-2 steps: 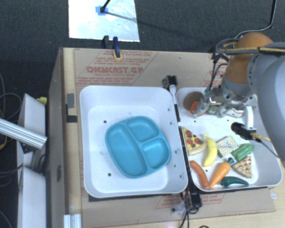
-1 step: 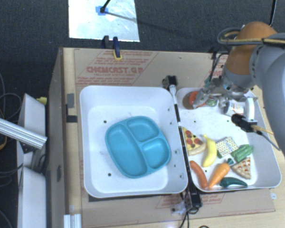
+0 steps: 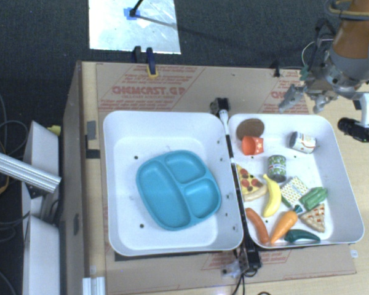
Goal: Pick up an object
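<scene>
White and small, a carton (image 3: pixel 303 141) lies in the right bin (image 3: pixel 347 183) just below the claw (image 3: pixel 305 99), nothing lying between them; a green can (image 3: pixel 277 166), an orange cup (image 3: pixel 253 145) and a brown disc (image 3: pixel 251 128) sit further down and leftward. Beyond these lie a banana (image 3: pixel 271 196), carrot (image 3: pixel 283 225) and pizza slice (image 3: pixel 250 183), and a blue divided plate (image 3: pixel 178 188) fills the left bin (image 3: pixel 120 165). Reaching from the right, the arm holds its open, empty claw over the bin's far rim.

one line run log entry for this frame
phase: pre-grasp | end effector: open, above right bin's far edge, holding nothing | toys in right bin | blue tray in left bin
</scene>
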Robot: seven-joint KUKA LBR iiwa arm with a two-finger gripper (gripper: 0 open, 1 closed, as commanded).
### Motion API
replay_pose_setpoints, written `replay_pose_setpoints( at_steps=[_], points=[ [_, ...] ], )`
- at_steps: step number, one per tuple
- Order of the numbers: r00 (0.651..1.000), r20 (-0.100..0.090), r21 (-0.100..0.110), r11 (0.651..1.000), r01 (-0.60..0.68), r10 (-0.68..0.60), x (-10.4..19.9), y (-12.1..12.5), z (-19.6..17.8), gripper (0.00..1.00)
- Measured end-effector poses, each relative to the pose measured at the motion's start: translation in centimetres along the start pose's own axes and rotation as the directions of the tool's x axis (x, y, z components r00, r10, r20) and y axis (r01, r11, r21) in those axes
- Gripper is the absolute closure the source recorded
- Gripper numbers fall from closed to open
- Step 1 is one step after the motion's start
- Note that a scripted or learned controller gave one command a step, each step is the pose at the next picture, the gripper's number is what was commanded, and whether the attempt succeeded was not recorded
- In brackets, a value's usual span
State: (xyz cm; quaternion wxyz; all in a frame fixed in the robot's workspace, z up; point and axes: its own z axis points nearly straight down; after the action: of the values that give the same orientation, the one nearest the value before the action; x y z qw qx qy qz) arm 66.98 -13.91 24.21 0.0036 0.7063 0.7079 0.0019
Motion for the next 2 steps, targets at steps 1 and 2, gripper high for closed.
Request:
replay_pose_setpoints(
  at_steps=[1, 2],
  points=[
    [1.0, -0.002, 0.007, 1.0, -0.001, 0.001, 0.9, -11.8, 2.6, 0.0],
    [1.0, -0.001, -0.001, 1.0, 0.0, 0.0, 1.6, -13.4, 14.4, 0.0]
  ],
)
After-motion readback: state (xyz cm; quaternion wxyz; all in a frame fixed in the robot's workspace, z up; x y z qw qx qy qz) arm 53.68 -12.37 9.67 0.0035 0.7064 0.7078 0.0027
